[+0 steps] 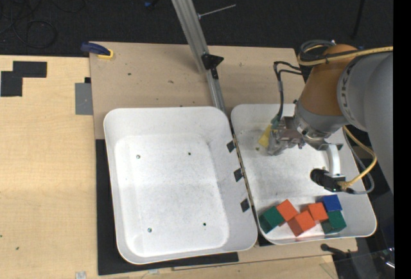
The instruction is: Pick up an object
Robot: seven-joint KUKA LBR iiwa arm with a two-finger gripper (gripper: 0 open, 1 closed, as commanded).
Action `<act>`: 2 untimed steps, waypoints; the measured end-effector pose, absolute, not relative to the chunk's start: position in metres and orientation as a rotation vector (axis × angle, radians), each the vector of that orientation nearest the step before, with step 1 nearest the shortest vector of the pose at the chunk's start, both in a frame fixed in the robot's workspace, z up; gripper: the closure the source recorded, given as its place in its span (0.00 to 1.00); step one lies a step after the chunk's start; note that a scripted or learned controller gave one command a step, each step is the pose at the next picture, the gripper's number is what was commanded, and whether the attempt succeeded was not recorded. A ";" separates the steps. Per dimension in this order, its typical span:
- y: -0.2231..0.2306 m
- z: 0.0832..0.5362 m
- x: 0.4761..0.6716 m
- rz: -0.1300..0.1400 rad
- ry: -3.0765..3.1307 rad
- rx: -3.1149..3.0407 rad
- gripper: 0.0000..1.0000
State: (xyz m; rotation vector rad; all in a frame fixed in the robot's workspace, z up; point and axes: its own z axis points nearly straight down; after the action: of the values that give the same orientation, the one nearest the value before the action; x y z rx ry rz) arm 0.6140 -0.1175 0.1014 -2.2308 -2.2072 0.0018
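My gripper (277, 143) is low in the upper part of the right bin (292, 175), reaching in from the right. A small yellow object (264, 138) lies right at its left side; whether it is held cannot be seen. Along the bin's near edge lies a cluster of blocks: a green one (271, 218), orange ones (287, 210) (302, 224) (317, 211), a blue one (331, 202) and another green one (334, 224).
The left bin (168, 181) sits beside the right one, joined by black clips (237, 174). A slanted aluminium rail (191, 27) rises behind the bins. The arm's cables (356, 175) hang over the right bin's right side.
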 end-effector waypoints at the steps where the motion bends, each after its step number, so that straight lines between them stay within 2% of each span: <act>1: -0.112 0.150 0.622 -0.002 -2.223 -2.221 1.00; 2: -0.111 0.201 0.632 -0.003 -2.224 -2.222 1.00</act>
State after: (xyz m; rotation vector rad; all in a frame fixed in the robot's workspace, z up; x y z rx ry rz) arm 0.6321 -0.1105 0.2008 -2.2223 -2.2244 -0.0033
